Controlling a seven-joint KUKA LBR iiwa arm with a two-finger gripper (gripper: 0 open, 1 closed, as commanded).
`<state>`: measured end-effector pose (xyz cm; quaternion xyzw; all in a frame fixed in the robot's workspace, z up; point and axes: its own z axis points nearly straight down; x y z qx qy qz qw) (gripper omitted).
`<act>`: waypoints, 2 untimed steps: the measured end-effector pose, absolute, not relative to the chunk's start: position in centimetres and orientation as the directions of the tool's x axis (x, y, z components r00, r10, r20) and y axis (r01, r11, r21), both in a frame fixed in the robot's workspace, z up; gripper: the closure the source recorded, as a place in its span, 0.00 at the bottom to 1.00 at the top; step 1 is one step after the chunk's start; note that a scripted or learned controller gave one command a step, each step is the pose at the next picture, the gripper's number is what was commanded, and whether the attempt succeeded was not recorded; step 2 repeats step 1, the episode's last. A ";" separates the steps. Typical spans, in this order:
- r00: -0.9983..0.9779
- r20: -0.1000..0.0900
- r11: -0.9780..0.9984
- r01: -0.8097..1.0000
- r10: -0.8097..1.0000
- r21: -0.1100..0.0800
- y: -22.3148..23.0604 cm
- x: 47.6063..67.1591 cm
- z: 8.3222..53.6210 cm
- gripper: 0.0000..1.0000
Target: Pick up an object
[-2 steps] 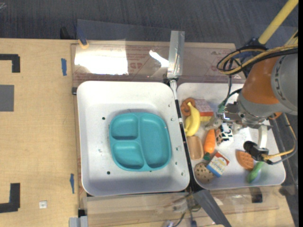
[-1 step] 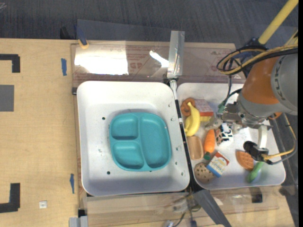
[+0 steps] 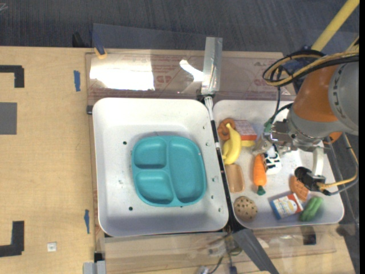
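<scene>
My gripper (image 3: pixel 269 146) hangs low over the middle of the right bin (image 3: pixel 333 214), at the end of the grey arm with the orange band (image 3: pixel 316 99). Just below it lies a small black-and-white toy (image 3: pixel 273 162), and an orange carrot (image 3: pixel 259 173) sits beside that toy on its left. A yellow banana (image 3: pixel 231 144) lies at the bin's left side. To the gripper's left, a pink-and-white box (image 3: pixel 245 130) rests. Nothing is visibly held.
The right bin also holds a tan bread roll (image 3: pixel 235 178), a speckled cookie (image 3: pixel 244 208), a blue-and-white box (image 3: pixel 284 205), a green vegetable (image 3: pixel 311 208) and an orange item (image 3: pixel 299 186). A teal divided plate (image 3: pixel 169 170) lies in the left bin (image 3: pixel 108 153).
</scene>
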<state>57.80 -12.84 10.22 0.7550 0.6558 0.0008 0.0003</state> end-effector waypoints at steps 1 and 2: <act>-0.100 -0.001 0.100 0.995 0.995 0.000 -17.1 60.2 16.8 1.00; -0.100 -0.001 0.100 0.995 0.995 0.000 -17.1 60.2 16.8 1.00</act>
